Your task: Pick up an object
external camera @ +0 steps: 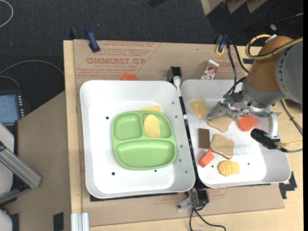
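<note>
The brown cardboard-topped bench [144, 57] carries two shallow white plastic bins side by side. The left bin [96, 143] holds a green three-compartment plastic plate [143, 150], with a pale yellow oval piece [152, 125] in its upper right compartment. The grey arm with its orange band [267, 66] reaches into the right bin [274, 170]. Its end effector [222, 110] sits low at the bin's upper middle, just above a tan bread-shaped toy slice [221, 124]; whether it is spread or clenched cannot be told. Near it lie a yellow cheese-like wedge [198, 108], an orange-red rounded block [247, 123], a second tan bread slice [223, 146], a dark brown rectangular bar [204, 138], a bumpy yellow corn-like piece [228, 167] and a small orange-red cube [206, 158].
</note>
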### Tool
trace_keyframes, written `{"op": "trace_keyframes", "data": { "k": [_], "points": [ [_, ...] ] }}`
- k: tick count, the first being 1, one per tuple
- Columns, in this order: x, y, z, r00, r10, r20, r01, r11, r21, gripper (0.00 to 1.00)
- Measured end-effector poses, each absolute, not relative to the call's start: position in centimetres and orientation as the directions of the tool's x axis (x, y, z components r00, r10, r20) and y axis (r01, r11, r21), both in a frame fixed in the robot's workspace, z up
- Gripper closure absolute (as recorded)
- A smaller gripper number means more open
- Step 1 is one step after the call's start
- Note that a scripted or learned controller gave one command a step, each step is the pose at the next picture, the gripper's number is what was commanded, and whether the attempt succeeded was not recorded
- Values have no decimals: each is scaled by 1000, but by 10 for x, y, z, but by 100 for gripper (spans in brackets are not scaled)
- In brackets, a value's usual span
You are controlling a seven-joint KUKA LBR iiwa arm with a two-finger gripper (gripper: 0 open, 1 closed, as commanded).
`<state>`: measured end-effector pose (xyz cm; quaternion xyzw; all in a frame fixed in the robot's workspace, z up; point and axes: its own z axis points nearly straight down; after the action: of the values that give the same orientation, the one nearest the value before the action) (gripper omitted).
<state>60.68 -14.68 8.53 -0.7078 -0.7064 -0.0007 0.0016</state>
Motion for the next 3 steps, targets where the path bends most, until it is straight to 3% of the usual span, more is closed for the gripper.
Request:
{"op": "trace_keyframes", "data": {
  "k": [1, 2, 3],
  "points": [
    [609, -148, 99, 1, 1000, -2, 1000, -1, 8, 100],
    [608, -148, 98, 2, 1000, -2, 1000, -2, 7, 0],
    [662, -214, 113, 2, 1000, -5, 1000, -2, 9, 0]
  ]
}}
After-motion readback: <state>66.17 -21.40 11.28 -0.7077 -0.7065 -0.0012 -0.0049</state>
